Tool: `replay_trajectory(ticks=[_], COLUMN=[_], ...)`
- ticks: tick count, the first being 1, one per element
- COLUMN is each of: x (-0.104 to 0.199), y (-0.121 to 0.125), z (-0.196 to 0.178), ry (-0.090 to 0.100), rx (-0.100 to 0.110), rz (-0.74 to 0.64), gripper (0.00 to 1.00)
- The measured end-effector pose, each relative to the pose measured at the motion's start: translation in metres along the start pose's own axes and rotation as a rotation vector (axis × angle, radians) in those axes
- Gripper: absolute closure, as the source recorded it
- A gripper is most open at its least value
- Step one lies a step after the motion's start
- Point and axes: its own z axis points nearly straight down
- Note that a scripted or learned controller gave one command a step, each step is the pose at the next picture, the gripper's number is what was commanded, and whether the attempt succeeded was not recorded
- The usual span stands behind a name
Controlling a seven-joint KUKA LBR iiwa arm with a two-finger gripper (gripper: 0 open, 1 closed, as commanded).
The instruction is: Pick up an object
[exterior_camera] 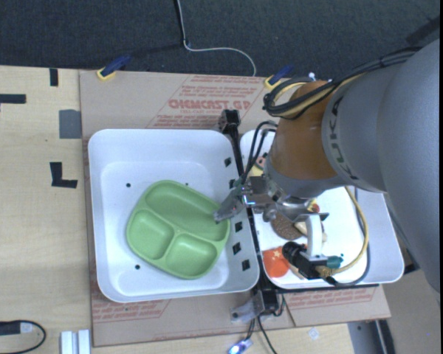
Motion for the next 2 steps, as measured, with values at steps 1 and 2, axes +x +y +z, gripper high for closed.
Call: replay_trajectory(ticks=[1, 2], x=[0.002, 0.062], y=[-0.024, -0.024], z=[-0.203, -0.208], ry=[-0.001, -0.004], rx=[-0.019, -0.003], rz=[0.007, 0.004], gripper=[0.00, 0.00])
